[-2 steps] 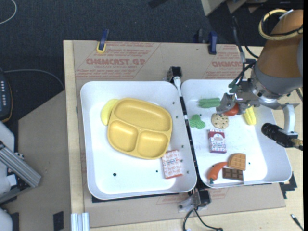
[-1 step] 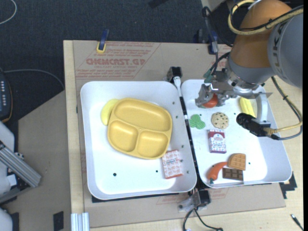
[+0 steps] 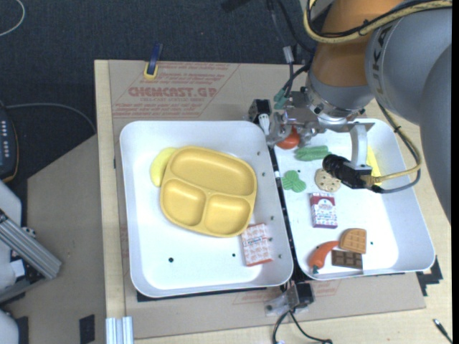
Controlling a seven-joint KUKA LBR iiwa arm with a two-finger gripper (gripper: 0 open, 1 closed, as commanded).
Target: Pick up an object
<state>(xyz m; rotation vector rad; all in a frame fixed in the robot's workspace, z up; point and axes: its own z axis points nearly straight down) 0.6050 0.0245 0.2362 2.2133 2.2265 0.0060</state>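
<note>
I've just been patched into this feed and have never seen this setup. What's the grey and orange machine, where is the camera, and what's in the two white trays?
The camera looks down at a slant from above the bench. The grey and orange machine is a robot arm; its gripper is low over the right bin, by a red item. I can't tell whether it holds anything. That bin also has green pieces, a cookie, a small red carton, a waffle, and a chocolate bar. The left bin holds a yellow divided plate and a small packet.

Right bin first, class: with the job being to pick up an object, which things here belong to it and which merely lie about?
In the job:
gripper
red item beneath it

Lying about:
yellow tray
cookie
small carton
waffle
</note>
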